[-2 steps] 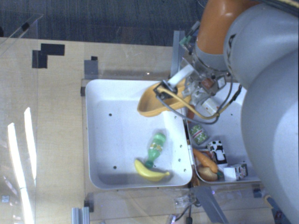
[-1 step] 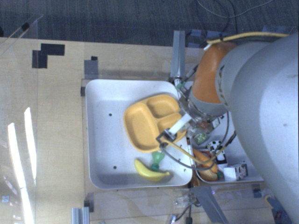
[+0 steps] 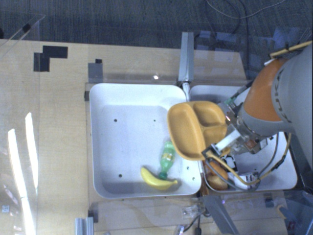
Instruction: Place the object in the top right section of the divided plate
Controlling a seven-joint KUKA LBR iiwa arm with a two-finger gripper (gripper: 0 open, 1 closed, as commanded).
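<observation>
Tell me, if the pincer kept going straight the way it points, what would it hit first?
Probably the yellow divided plate right in front of the pincer, which points left toward it; height is hard to judge from above.

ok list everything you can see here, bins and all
white bins: 2, side by side on the bench; left bin, right bin
divided plate: 1, yellow, tilted over the wall between the two bins, three sections showing
banana: 1, yellow, near front of the left bin
bottle: 1, green and clear, in the left bin, its lower end touching the banana
orange-brown object: 1, front left corner of the right bin, partly hidden, cannot tell what it is
bench: 1, light wood, with black marks at far left
cables: dark, on the floor beyond the bench
arm: 1, grey with orange band, over the right bin
gripper: 1, at the plate's right edge, grip unclear
</observation>
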